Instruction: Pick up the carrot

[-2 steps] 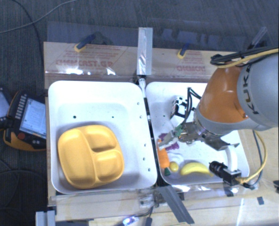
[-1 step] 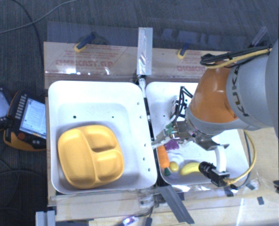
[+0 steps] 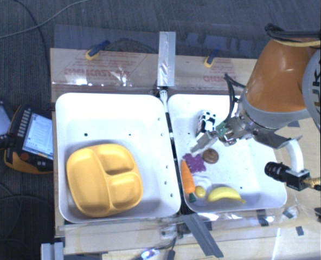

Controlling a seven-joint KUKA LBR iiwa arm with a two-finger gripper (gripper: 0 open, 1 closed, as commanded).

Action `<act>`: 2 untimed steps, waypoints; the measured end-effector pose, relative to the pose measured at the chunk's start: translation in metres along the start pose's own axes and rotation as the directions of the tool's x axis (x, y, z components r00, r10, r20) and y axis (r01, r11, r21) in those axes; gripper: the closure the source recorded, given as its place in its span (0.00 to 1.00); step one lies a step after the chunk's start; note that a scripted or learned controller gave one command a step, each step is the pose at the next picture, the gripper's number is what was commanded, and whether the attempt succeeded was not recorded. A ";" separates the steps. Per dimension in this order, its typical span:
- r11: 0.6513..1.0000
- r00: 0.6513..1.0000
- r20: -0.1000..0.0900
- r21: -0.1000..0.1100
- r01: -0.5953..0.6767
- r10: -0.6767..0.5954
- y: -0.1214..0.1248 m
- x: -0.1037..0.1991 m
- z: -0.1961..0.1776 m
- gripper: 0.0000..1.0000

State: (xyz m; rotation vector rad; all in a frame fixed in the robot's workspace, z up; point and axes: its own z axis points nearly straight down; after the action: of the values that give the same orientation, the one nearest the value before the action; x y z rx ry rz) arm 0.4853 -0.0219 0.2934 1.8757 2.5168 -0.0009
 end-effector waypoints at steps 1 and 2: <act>0.999 0.999 -0.002 0.005 -0.040 0.040 0.002 0.015 0.112 0.00; 0.996 0.996 -0.001 0.004 0.084 -0.084 -0.013 -0.036 0.111 0.00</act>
State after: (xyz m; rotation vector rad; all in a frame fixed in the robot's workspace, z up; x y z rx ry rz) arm 0.4833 -0.0600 0.1820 1.7699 2.5965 -0.0050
